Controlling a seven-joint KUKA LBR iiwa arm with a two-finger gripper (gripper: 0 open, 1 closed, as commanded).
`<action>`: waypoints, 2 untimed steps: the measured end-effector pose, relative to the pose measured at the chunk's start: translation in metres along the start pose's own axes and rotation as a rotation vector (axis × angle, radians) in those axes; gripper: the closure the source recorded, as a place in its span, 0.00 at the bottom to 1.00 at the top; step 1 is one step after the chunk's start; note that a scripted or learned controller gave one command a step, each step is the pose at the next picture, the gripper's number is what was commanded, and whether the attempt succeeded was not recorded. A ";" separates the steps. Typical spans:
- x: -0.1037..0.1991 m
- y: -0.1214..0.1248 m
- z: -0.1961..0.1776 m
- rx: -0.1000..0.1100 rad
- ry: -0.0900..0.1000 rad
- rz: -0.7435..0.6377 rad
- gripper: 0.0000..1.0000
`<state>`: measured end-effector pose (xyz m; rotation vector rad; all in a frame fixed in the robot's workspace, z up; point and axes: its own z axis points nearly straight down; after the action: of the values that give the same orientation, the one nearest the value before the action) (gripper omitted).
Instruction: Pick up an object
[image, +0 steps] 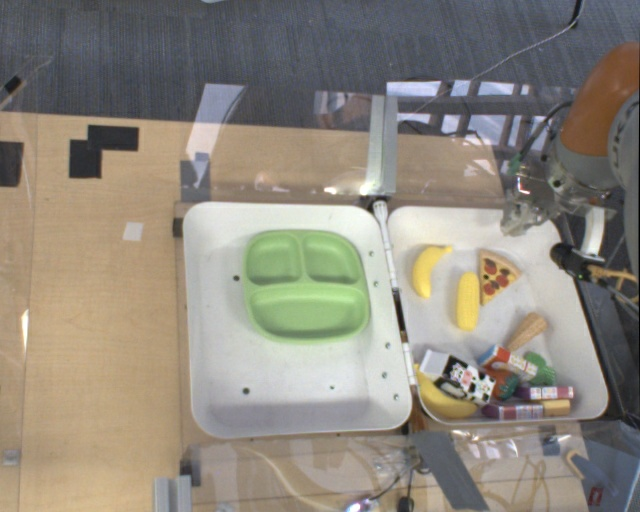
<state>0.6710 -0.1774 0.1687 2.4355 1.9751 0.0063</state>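
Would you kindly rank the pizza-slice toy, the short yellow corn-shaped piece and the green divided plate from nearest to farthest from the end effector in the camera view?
Measured from the end effector at the right bin's far right corner:
1. Pizza-slice toy, right bin, just below the end effector.
2. Short yellow corn-shaped piece, right bin's middle.
3. Green divided plate, left bin.

- The arm (610, 110) reaches in from the upper right, its orange band at the frame edge and grey wrist below it.
- The tool (522, 215) hangs at the wrist's lower left end, pointing down.
- Nothing can be seen held in the tool.
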 end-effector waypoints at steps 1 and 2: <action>0.033 -0.008 0.014 0.003 0.001 0.129 0.00; 0.010 -0.057 0.073 -0.002 0.003 0.132 0.00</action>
<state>0.6183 -0.1563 0.0948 2.5606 1.8108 0.0118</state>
